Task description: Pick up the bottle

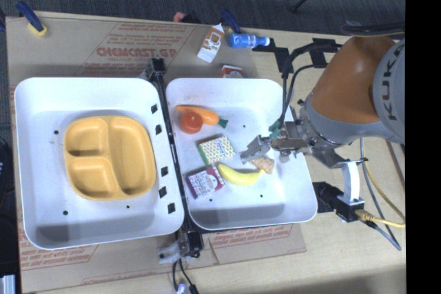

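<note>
The gripper (259, 147) hangs low in the right bin (296, 206), whether spread or pinched I cannot tell, while the blue bottle (244, 41) lies outside, well beyond its fingers, so closing here likely grabs the banana (240, 175) just beneath them.

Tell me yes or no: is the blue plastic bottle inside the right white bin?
No. The blue plastic bottle lies on the bench beyond the right white bin, outside its rim.

The arm (358, 96) is cut off at the right side. The small tan thing (262, 164) under the pincer (265, 147) is too blurry to name. The pictures on the two little packets (216, 148) are too small to read.
</note>
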`<action>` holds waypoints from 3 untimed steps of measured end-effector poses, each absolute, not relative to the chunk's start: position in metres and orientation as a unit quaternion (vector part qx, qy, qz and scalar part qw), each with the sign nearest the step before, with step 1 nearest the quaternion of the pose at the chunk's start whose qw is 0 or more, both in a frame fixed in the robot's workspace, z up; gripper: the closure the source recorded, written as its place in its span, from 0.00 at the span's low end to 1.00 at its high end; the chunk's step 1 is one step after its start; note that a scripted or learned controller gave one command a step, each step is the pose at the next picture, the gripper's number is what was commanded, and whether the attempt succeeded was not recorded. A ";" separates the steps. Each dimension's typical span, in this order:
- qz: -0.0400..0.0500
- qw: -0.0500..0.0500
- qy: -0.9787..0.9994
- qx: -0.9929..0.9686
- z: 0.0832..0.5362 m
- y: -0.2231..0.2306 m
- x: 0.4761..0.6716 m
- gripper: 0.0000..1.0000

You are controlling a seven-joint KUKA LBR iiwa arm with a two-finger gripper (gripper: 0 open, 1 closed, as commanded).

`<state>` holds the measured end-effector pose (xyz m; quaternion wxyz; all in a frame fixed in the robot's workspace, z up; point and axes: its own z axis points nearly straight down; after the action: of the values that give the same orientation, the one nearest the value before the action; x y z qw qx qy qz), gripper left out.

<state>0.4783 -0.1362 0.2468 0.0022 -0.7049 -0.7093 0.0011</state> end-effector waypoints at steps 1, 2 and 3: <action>0.002 0.003 -0.711 -0.703 0.257 -0.136 0.479 1.00; 0.001 0.002 -0.761 -0.648 0.205 -0.159 0.476 1.00; 0.001 0.001 -0.760 -0.649 0.218 -0.148 0.476 1.00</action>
<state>0.4765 -0.1478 0.2179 0.0006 -0.6495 -0.7604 0.0006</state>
